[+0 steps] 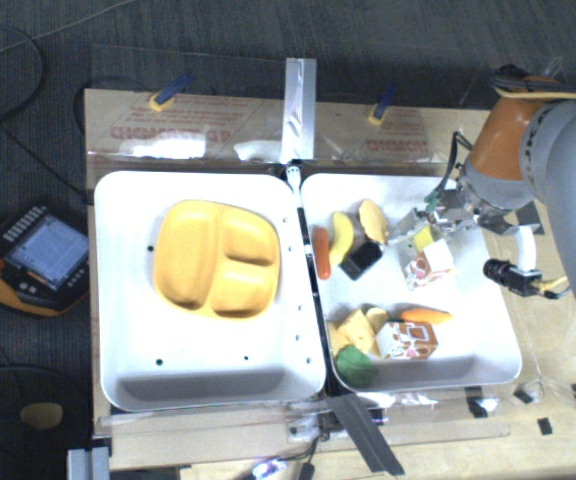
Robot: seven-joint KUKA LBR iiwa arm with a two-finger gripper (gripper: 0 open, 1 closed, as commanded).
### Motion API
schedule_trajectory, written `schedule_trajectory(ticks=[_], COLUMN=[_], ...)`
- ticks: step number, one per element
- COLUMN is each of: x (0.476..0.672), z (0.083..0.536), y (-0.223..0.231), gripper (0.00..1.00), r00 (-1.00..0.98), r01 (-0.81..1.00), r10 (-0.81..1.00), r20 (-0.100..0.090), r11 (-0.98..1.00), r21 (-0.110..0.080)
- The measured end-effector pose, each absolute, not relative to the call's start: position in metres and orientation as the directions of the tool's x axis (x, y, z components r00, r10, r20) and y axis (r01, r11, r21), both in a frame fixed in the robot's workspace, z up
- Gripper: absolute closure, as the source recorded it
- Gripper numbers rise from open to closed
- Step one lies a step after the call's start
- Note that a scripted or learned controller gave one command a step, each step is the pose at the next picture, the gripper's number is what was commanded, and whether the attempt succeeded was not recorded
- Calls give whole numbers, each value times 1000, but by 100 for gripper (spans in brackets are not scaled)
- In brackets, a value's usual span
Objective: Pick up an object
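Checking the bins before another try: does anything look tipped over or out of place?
Nothing stands out. The yellow divided tray lies flat in the left bin; the toy foods sit loosely jumbled inside the right bin.

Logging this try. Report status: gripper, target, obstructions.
Gripper low in right bin, over a white carton. Nothing seen held. Banana and black block close by.

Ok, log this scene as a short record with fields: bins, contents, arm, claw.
left bin: holds a yellow divided tray
right bin: holds small toy foods, among them a carrot, a green ball and a small carton
arm: reaches in from the right over the right bin
claw: low over the right bin's upper part, beside a white carton; grip unclear
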State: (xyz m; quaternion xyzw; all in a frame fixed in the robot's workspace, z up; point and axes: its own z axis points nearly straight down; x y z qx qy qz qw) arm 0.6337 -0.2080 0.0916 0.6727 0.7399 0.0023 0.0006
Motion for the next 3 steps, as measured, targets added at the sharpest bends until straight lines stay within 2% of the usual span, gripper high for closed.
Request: schedule_trajectory(ticks=[1,2,3], x=[634,660,656], z=[101,182,169], y=[-209,-161,-169], gripper=[100,100,100], r00=[-97,-69,1], r01=[995,998,1000], r10=[995,998,1000], r20=[-4,-2,0], r11=[97,69,-1], r21=[3,0,-2])
